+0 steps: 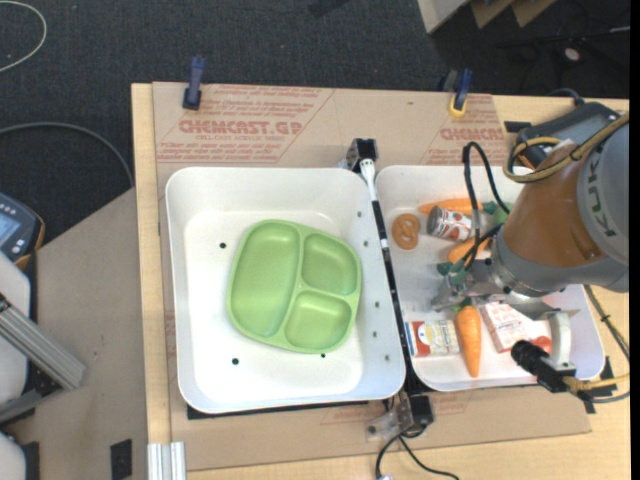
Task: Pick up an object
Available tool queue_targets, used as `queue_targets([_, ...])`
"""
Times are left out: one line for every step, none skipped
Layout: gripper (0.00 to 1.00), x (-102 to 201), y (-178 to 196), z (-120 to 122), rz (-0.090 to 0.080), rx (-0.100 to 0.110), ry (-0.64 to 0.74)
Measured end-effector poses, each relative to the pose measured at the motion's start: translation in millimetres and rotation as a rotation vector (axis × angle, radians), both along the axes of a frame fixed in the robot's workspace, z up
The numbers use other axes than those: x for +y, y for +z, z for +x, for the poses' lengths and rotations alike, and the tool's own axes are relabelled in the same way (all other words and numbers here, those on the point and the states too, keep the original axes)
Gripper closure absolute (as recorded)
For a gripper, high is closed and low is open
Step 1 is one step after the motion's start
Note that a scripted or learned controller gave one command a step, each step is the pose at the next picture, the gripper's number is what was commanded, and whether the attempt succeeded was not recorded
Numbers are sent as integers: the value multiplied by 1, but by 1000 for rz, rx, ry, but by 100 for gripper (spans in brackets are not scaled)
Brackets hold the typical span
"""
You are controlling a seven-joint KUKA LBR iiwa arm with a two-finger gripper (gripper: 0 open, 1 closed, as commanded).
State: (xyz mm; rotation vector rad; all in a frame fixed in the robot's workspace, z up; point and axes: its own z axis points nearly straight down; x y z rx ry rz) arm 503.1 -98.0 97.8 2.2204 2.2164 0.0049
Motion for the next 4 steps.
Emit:
queue_targets([100,92,92,-3,5,-5,13])
queue_targets([100,171,282,-23,6,-12,13])
queue_targets([100,90,379,-23,-1,-10,-6])
queue_targets([100,192,322,-24,1,12,12])
